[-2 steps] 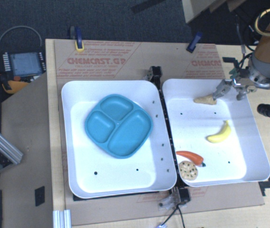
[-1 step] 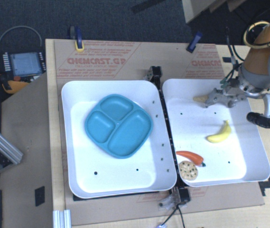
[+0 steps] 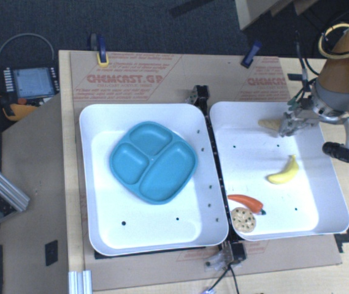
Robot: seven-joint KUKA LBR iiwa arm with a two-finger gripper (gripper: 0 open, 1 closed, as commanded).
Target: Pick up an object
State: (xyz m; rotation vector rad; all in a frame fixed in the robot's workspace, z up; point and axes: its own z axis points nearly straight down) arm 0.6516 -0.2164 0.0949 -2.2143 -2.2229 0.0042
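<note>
1. Two white bins side by side on the worktop (image 3: pixel 70 164): left bin (image 3: pixel 100 225), right bin (image 3: pixel 321 213).
2. Left bin holds a blue divided plate (image 3: pixel 154 162), three compartments, sitting about mid-bin.
3. Right bin: yellow banana (image 3: pixel 284 172) near the middle, lying at a slant.
4. Orange-red carrot-shaped item (image 3: pixel 246 201) at the right bin's near left corner, with a round speckled cookie (image 3: pixel 243 219) just beside it, touching or nearly so.
5. Pale tan object (image 3: pixel 270 124) at the far side of the right bin, partly hidden by the gripper.
6. Arm (image 3: pixel 340 78) comes in from the right; gripper (image 3: pixel 289 126) is low over the right bin's far side, right at the tan object.
7. Fingers: too small and blurred, cannot tell if open or closed, or if anything is between them.
8. Banana lies well apart from the gripper.
</note>
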